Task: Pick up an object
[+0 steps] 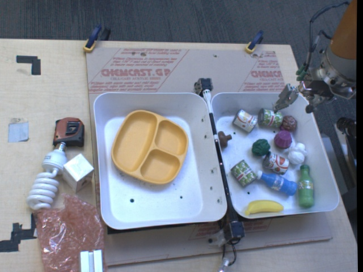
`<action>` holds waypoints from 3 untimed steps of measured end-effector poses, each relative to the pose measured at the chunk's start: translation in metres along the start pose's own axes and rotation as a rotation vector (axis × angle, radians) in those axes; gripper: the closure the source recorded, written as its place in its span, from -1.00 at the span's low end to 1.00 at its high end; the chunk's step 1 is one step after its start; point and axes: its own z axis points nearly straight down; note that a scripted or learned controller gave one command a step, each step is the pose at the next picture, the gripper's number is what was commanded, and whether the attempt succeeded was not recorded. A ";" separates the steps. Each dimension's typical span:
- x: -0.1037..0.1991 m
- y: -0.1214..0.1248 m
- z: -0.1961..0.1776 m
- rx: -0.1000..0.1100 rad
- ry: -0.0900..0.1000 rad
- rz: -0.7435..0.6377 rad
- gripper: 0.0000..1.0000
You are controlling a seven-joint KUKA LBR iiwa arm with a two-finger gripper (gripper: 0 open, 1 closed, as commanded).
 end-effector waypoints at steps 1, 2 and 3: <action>-0.040 0.007 0.157 0.000 0.000 0.002 -1.00; 0.005 -0.032 0.192 0.000 0.001 0.001 -1.00; 0.005 -0.031 0.182 -0.002 0.000 0.003 1.00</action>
